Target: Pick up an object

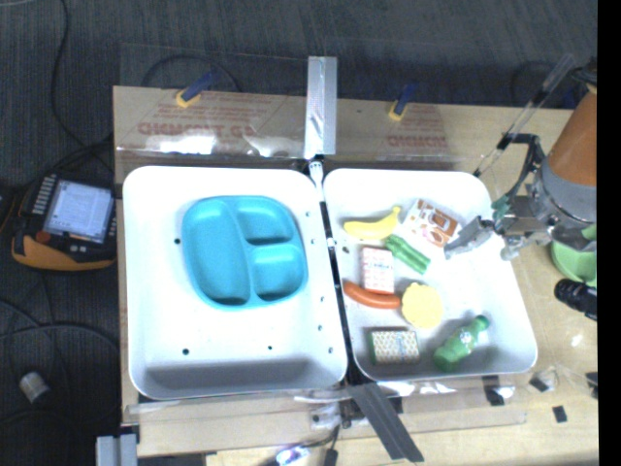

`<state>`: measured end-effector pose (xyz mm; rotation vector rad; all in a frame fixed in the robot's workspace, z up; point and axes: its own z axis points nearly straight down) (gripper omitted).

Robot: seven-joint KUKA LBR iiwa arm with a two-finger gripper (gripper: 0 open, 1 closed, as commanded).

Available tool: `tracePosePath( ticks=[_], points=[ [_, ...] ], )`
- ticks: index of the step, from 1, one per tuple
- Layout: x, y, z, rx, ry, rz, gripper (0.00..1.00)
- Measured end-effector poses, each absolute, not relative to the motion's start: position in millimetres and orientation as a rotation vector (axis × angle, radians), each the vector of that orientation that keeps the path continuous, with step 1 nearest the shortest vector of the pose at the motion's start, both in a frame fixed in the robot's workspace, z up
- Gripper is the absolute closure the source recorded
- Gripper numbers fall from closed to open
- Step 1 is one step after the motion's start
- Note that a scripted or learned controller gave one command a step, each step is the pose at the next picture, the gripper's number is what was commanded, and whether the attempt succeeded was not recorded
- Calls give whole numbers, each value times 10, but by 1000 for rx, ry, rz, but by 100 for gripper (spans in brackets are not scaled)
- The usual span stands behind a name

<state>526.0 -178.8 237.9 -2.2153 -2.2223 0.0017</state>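
At the lower right of the frame you see a green bottle (pixel 460 343) and a small box (pixel 393 345) in the right bin (pixel 514 289), then a yellow round thing (pixel 422 306), a hot dog (pixel 372 296) and a banana (pixel 373 225). Higher up at the right, the gripper (pixel 477 235) sits over the bin's edge, holding nothing; you cannot tell how its jaws stand

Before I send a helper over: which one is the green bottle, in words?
Look in the right white bin, at its near right corner. The green bottle lies there tilted, beside a small patterned box. It is the only dark green, bottle-shaped thing there.
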Motion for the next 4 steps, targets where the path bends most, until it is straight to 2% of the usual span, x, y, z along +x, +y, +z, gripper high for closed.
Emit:
tracePosePath(
  ticks=[1,2,3,4],
  points=[
    [4860,-1108,888,-2187,-2263,-8,0],
    [5448,-988,891,-2259,-2196,-8,0],
    [6311,-1025,887,-2300,-2153,-4,0],
    [6229,-974,892,-2244,-2217,-1,0]
  ],
)
